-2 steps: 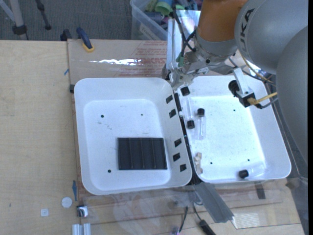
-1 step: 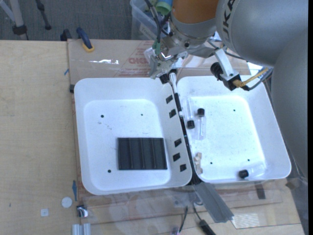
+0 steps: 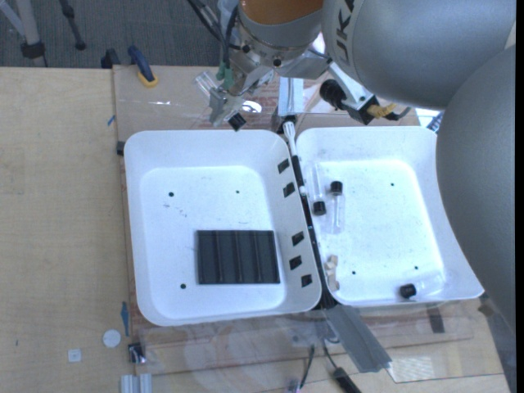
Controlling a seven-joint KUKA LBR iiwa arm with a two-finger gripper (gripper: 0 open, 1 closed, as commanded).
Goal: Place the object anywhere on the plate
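So the gripper [image 3: 227, 98] is seen up at the far side, hung over the surface [image 3: 57, 178] just past the far rim of the left bin [image 3: 135, 219], with the arm [image 3: 393, 31] stretched in above it. Whether it's spread or pressed together can't be told from this angle, tbh. A black bit [image 3: 237, 122] is spotted right under it, near the bin's rim. It can't be made out whether that's part of the gripper or something being pinched.

The plate [image 3: 237, 257], a dark ribbed slab, is found flat on the floor of the left bin, well apart from the gripper and on the near side of it, almost straight toward the camera.

The stuff to be picked is laid in the right bin [image 3: 426, 219]. A clear tube [image 3: 336, 207] with a black cap is seen close to the rim shared by the bins, off toward the view's right of the gripper and nearer the camera, well apart from it. A second tube [image 3: 417, 288], also black-capped, is tucked in the near corner of that bin, further from the gripper. Neither one is touched by the gripper, and nothing is seen resting on the plate.

A row of black tabs [image 3: 296, 238] is lined along the rim between the bins.
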